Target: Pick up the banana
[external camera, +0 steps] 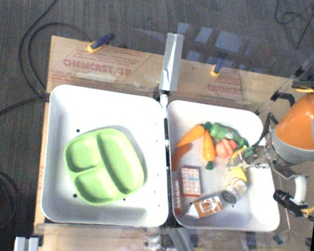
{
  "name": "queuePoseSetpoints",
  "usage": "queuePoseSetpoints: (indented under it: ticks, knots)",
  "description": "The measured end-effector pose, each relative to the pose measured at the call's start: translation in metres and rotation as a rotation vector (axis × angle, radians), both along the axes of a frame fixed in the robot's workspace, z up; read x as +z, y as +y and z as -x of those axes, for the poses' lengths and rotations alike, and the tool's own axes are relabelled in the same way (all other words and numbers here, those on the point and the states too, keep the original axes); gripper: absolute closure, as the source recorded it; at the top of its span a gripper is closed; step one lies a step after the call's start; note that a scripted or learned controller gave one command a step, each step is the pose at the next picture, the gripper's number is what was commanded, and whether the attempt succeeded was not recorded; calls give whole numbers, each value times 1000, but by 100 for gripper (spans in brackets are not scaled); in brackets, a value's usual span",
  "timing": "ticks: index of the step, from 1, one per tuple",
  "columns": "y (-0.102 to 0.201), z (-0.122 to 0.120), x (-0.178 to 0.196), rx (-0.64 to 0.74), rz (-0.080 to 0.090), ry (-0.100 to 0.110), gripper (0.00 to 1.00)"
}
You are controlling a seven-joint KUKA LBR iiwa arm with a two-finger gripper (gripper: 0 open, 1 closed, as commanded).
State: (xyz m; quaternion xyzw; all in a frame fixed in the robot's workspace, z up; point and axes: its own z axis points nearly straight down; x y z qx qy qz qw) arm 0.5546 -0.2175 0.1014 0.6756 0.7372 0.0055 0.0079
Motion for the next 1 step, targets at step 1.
queuePoseSetpoints:
  ticks: [1]
  knots:
    - [29,-28,76,-21,-2,20,100]
